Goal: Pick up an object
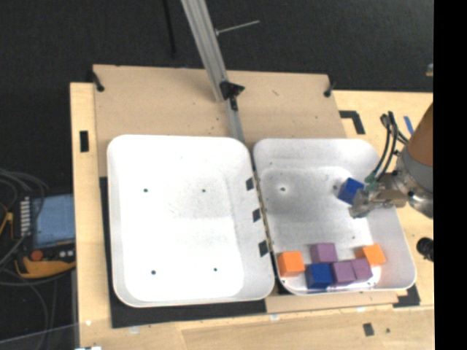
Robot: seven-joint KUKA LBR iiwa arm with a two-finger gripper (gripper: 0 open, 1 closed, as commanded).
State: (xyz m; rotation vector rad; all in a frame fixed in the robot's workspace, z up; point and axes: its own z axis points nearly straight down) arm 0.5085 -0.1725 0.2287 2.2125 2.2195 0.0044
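Robotics lab / test cell, not a home or shop. Evidence: plywood bench [306,93] w/ black corner brackets and tape marks, two shallow white bins [182,217] butted side by side on it, aluminium extrusion mast [208,42] bolted at the bench's far edge, dark carpet floor around it. Off the bench's left edge: cable tangle [14,188] plus a blue-screen handheld pendant [51,228]. KUKA arm [419,152] w/ loose hoses over the right bin. Foam-type coloured blocks [332,265] as test pieces.
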